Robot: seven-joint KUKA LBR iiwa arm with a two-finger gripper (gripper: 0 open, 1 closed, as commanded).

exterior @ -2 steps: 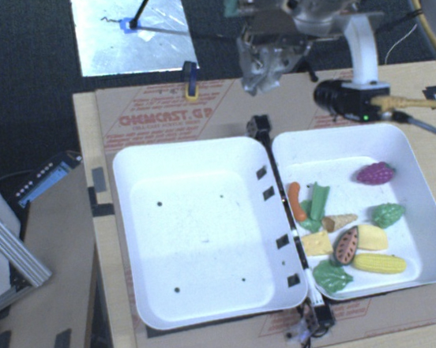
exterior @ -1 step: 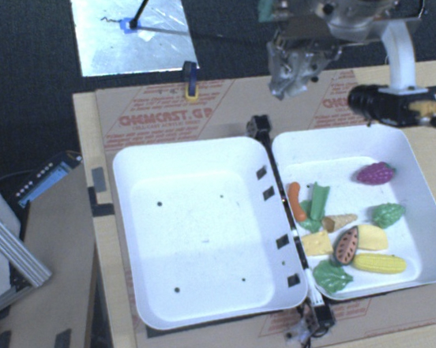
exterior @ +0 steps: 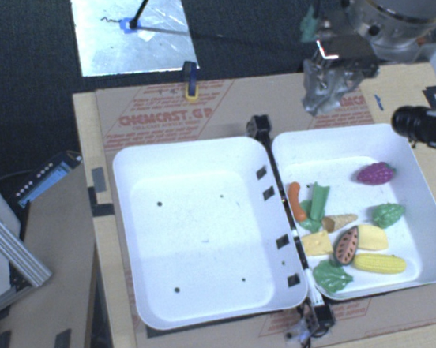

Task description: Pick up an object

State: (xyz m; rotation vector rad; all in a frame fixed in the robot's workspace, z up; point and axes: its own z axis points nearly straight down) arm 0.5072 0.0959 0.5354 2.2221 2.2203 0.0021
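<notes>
A: Gripper (exterior: pixel 332 86)?
B: Above the right bin's (exterior: pixel 333 140) far rim, over the cardboard-covered surface (exterior: pixel 271 94). Can't tell its state, too blurry. Nothing seen in it.
A: Objects?
B: All in the right bin: purple grapes (exterior: pixel 375 173) far right, orange carrot (exterior: pixel 295 200) by the divider, corn cob (exterior: pixel 379 263) at the near edge, green pieces around. Left bin (exterior: pixel 197 228) beside it.

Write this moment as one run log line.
gripper: above right bin's far edge, nothing held | purple grapes, corn: in right bin
</notes>
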